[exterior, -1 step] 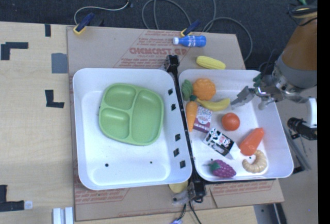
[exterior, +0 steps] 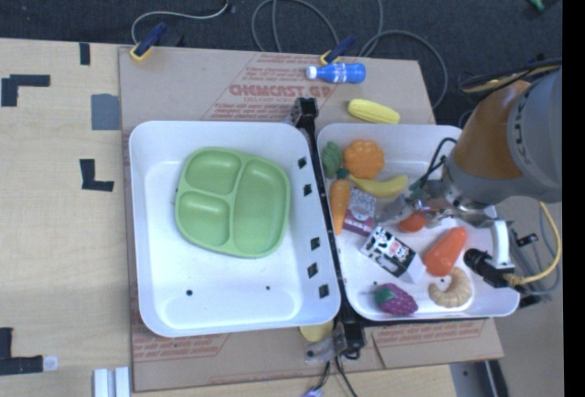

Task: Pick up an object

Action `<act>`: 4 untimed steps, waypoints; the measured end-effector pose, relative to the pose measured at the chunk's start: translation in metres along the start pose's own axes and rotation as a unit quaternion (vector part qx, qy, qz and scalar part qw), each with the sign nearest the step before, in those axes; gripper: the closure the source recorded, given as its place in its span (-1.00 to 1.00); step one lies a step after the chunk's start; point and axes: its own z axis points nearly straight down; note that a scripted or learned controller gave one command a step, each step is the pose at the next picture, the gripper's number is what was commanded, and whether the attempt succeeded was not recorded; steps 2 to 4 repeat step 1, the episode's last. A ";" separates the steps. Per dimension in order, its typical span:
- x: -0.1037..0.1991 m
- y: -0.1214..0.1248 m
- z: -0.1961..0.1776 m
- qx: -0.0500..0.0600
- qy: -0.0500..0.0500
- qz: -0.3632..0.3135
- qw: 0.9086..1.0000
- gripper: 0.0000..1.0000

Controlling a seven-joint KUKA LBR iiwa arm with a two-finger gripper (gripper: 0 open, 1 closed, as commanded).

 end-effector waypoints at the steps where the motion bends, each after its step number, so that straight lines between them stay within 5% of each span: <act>1: -0.001 0.002 -0.016 -0.001 0.000 0.000 1.000 1.00; 4: -0.001 0.002 -0.016 -0.001 0.000 0.000 1.000 1.00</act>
